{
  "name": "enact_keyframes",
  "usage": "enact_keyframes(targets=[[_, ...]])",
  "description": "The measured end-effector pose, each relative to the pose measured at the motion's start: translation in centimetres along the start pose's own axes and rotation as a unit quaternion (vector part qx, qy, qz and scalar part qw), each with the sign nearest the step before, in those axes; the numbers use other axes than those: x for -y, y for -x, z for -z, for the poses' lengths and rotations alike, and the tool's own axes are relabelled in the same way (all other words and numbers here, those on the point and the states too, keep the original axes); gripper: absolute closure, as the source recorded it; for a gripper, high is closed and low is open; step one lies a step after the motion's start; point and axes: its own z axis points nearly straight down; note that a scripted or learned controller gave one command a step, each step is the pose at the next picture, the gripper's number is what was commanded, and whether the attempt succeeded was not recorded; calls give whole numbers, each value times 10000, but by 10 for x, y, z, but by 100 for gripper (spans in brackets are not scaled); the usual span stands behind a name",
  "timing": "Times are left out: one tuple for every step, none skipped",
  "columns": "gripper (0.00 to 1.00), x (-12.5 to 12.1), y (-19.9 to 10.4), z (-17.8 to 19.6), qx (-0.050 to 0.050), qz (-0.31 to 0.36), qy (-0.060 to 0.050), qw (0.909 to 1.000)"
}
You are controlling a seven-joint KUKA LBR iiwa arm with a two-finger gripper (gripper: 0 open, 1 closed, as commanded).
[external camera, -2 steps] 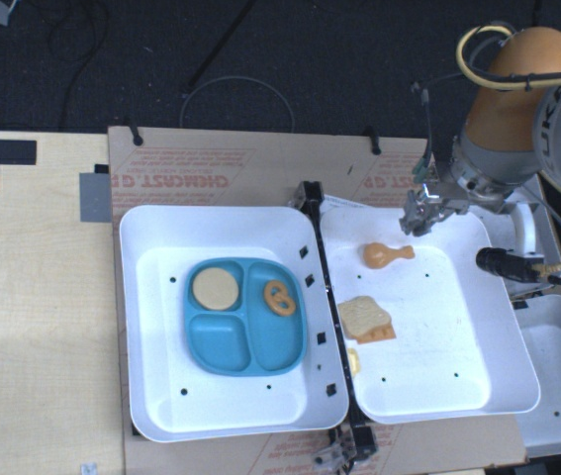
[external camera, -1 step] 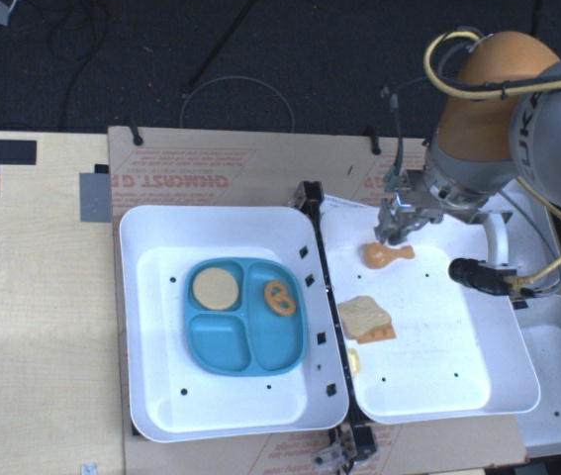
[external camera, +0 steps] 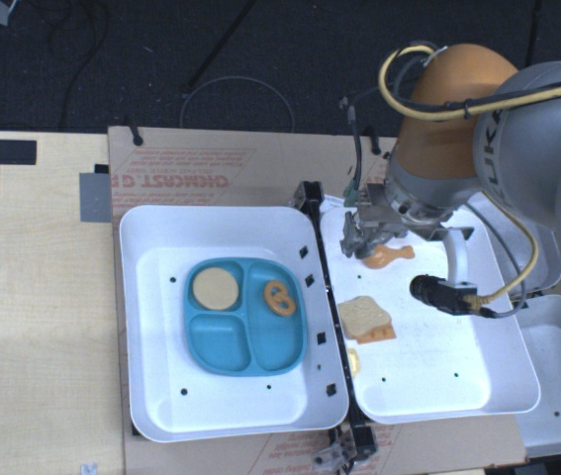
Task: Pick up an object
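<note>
Gripper [external camera: 362, 237]: grip state unreadable | Target: small orange drumstick-shaped toy [external camera: 390, 256] just beside fingertips, in right white bin [external camera: 517, 384] | Advice: you should centre over its narrow neck before closing.

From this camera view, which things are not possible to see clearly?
- Gripper: fingers too small and dark to judge, wrist partly above them.
- Orange toy: its left end is hidden under the gripper; contact is unclear.
- Yellow piece: mostly hidden by the bin divider.
</note>
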Motion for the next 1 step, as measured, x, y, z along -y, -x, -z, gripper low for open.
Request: enact_keyframes(targets=[[100,19,-52,-16,4,-1,-8,10000]])
